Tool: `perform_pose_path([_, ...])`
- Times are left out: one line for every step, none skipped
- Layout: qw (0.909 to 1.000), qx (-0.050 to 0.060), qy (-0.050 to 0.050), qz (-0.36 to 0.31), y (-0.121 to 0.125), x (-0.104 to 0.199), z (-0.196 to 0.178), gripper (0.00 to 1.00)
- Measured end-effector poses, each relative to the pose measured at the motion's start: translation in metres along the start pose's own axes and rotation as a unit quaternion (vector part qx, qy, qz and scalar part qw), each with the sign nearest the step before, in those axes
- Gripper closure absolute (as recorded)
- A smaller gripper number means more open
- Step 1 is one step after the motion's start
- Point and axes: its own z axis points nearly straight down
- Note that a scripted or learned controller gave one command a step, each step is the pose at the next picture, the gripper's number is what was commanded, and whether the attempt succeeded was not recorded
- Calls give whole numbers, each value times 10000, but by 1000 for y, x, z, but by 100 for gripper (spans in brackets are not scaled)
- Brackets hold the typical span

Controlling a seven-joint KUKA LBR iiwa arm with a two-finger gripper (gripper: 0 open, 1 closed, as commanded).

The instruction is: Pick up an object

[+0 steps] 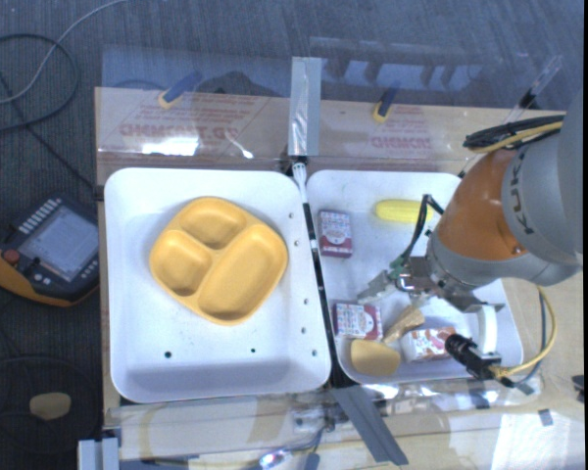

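my gripper (404, 284) hangs mid right bin (358, 189); grip state unclear, nothing seen held. tan wedge (408, 319) just below, near the front edge: looks light, stiff; i'd pinch its narrow sides.

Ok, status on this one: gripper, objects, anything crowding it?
Gripper low in right bin, fingers unclear. Nothing seen held. Small red packet and yellow wedge close by.

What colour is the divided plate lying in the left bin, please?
Yellow-orange all over; the divided plate shows in the camera view.
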Motion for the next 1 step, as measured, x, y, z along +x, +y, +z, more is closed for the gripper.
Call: perform_pose_path([10000, -38, -16, 86, -27, -48, -1, 0])
